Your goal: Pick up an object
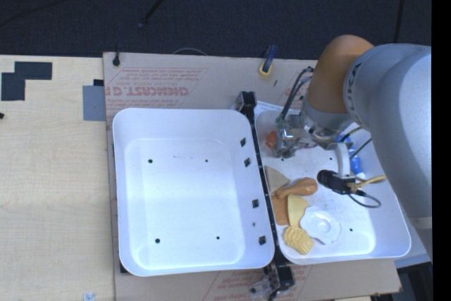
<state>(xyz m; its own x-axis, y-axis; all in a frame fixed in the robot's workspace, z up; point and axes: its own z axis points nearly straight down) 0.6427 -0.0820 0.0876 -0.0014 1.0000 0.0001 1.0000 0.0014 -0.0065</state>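
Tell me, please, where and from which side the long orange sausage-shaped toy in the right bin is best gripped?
Probably across the middle of the long orange sausage-shaped toy, from straight above, fingers closing across its narrow width. It lies flat and slanted, its lower end against the pale yellow wedge, so the middle and upper end look freest.

Hand low in right bin near toy foods

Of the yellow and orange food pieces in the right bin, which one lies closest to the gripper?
The orange sausage-shaped piece. It lies highest in the cluster, just below the gripper; the yellow wedge and the ridged yellow piece sit farther toward the bin's front edge.
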